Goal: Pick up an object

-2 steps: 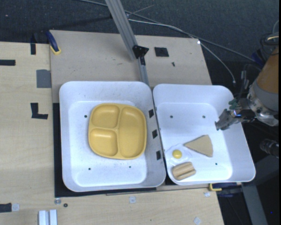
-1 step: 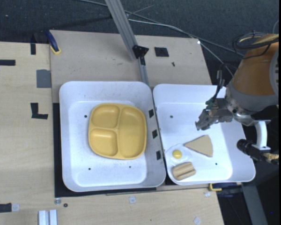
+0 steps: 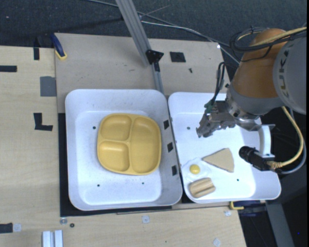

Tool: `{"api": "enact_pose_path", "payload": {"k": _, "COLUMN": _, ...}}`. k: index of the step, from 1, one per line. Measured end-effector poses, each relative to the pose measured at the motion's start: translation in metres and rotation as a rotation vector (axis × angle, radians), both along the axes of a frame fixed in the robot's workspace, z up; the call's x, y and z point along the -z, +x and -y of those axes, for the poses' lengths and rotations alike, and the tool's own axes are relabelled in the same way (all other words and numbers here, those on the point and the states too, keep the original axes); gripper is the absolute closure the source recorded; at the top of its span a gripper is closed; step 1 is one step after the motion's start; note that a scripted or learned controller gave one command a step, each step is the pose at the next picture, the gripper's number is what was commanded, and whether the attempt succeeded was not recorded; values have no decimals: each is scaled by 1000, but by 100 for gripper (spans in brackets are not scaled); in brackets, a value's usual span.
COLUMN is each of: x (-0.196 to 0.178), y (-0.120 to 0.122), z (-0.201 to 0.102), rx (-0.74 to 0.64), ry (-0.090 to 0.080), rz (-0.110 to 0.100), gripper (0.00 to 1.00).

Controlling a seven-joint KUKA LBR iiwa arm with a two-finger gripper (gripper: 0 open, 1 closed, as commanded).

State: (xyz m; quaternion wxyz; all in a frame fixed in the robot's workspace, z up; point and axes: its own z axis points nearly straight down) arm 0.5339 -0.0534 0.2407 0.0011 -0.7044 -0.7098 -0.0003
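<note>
Gripper point(image 3: 205, 129) hovers over bare floor of the right bin point(image 3: 185, 107), nothing between its fingers; open or clenched, can't tell. Pick candidates sit just below it: tan wedge point(image 3: 221, 160) nearest, then yellow disc point(image 3: 195, 169) and bread roll point(image 3: 201, 187). Yellow tray point(image 3: 129, 143) far left, in the other bin point(image 3: 72, 138).

Pale wooden bench point(image 3: 20, 153): two white bins side by side, left bin point(image 3: 77, 189), right bin point(image 3: 185, 104).

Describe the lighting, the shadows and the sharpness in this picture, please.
Camera view: even, soft light; the white bins look bright but not glaring; the yellow divided plate shows mild sheen; the tool casts only a faint shadow; the floor above stays dark; the whole image is slightly soft.
</note>
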Motion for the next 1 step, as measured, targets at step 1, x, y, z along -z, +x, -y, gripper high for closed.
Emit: {"api": "enact_pose_path", "payload": {"k": 1, "x": 12, "y": 3, "z": -59, "rx": 1, "ry": -1, "rz": -3, "gripper": 100}}
